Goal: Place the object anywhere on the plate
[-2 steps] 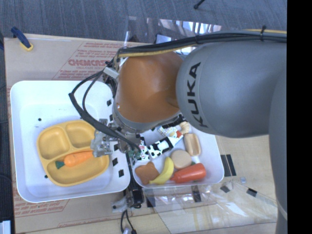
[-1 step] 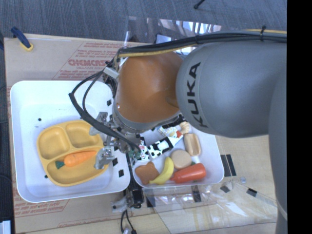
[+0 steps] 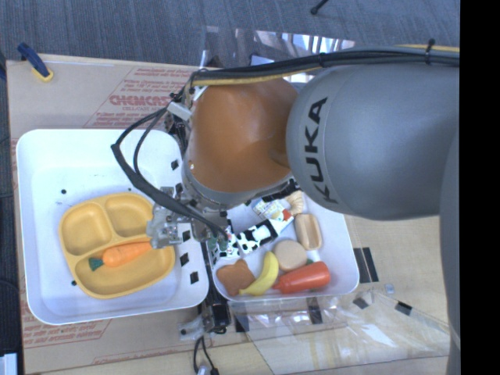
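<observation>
1. You see the grey arm (image 3: 367, 131) reaching in from the right, its orange band (image 3: 234, 139) bulking over the seam between the two bins. The gripper (image 3: 162, 231) hangs low at the right edge of the yellow plate (image 3: 86, 229), just beside the carrot's tip.
2. You cannot tell from this view how the gripper stands; the metal parts there are small and blurred, and nothing shows plainly clamped in it.
3. The carrot (image 3: 123, 255) is a smooth orange toy with a green top, lying flat in the plate's large lower compartment, green end to the left.
4. The plate is glossy yellow plastic, rounded, divided into three compartments, and it rests in the left bin (image 3: 39, 170).
5. The right bin (image 3: 344, 248) holds a heap of toy food: a yellow banana (image 3: 266, 276), a red pepper-like piece (image 3: 305, 278), a brown cookie shape (image 3: 234, 276), a tan bun (image 3: 287, 255), a hot dog (image 3: 307, 231) and a black-and-white patterned item (image 3: 254, 237).
6. Black cables (image 3: 137, 158) loop from the wrist over the left bin.
</observation>
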Controlling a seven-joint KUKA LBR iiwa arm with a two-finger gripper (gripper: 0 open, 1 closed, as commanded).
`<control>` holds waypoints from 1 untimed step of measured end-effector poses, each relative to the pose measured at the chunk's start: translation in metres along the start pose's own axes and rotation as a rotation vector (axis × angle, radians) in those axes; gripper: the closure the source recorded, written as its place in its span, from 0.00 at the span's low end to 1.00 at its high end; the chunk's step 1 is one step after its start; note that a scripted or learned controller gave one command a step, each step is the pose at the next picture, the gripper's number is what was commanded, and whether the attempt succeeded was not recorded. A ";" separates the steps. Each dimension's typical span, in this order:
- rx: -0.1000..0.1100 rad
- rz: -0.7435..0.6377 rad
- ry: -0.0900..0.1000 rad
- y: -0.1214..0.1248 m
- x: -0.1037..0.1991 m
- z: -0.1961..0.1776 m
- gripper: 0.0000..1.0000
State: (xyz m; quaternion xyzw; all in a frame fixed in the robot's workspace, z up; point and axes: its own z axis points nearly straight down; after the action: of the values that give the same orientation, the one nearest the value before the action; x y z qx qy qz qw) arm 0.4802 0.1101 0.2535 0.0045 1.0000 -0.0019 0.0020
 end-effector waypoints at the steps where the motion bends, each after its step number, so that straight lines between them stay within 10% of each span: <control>1: 0.000 0.000 0.000 0.000 0.000 0.000 0.00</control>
State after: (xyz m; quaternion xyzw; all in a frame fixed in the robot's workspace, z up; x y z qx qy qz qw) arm 0.4801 0.1101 0.2534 0.0045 1.0000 -0.0020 0.0019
